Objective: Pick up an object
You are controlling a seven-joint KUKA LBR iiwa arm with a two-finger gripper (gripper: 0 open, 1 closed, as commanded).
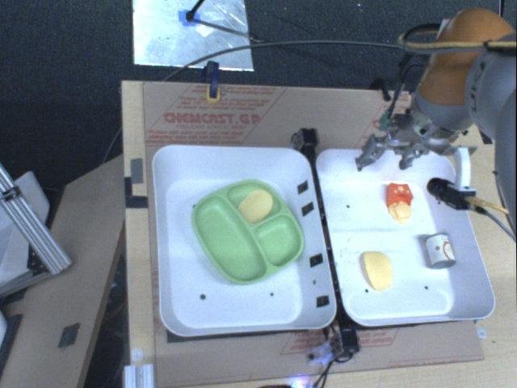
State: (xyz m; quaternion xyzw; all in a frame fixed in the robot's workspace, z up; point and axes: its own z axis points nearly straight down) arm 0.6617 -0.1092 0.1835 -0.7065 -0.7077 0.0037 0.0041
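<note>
objects for picking lie in the right bin (464,297): a red-and-yellow toy (398,200) near its centre, a yellow lump (376,270) at 6 o'clock of it, a small grey can (439,250) toward 4 o'clock. the gripper (388,157) hovers at the bin's 12 o'clock edge, fingers spread, holding nothing. the left bin (182,297) bears a green tray (234,245) with a yellow piece (256,206).

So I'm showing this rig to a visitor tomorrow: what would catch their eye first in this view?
Probably the green divided plate in the left bin, with a yellow piece in one compartment. Next, the open gripper above the right bin's far edge, holding nothing, with a red and yellow toy, a yellow lump and a small can lying below it.
</note>
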